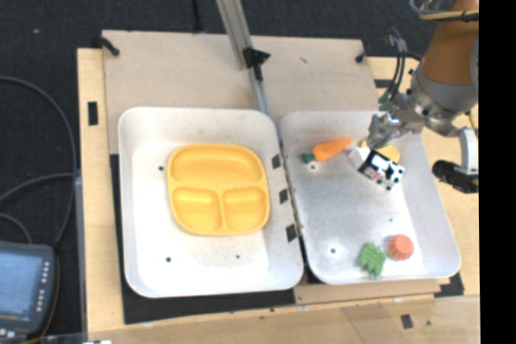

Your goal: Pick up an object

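My gripper [380,131] hangs over the upper right part of the right bin [347,213]. Just below it lies a white block with black marks [379,168], and a yellow piece [390,151] pokes out beside that block. Whether the gripper touches either one is unclear. An orange carrot with a green tip [329,149] lies just left of the gripper. Near the bin's front edge sit a green toy [372,258] and a red-orange toy [400,247].
The left bin [145,173] holds a yellow divided plate [218,188]. A slanted metal post [230,4] rises behind the bins. The middle of the right bin is bare floor. A small screen [24,286] sits at the lower left, off the bench.
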Tool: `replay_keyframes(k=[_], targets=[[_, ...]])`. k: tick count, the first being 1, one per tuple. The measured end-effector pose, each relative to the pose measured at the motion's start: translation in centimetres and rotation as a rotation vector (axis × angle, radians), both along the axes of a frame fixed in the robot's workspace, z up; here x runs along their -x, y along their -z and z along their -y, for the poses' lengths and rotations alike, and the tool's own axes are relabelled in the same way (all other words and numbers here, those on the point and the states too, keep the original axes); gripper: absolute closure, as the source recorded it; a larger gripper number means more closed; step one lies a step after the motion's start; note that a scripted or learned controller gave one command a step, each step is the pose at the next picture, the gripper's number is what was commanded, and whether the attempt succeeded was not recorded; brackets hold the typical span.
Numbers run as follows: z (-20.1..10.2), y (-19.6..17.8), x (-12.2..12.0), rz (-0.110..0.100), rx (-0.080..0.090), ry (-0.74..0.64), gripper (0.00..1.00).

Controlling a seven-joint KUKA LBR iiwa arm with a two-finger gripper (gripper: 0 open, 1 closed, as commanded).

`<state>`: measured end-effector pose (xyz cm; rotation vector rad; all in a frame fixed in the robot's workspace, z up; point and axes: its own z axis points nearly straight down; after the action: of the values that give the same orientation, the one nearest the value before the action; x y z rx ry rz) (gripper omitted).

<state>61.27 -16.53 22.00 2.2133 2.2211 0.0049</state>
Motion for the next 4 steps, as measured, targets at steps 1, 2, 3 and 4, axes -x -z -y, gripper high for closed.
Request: replay_keyframes(k=[1, 2, 3, 4], targets=[[0.1, -2.7, -0.1, -0.002, -0.001, -0.002, 1.00], [-4.8, -2.5, 0.3, -0.006, -0.002, -0.002, 1.00], [-10.8, -3.1, 0.0, -0.005, -0.004, -0.004, 1.00], [-15.6, -3.5, -1.6, -0.004, -0.003, -0.004, 1.00]])
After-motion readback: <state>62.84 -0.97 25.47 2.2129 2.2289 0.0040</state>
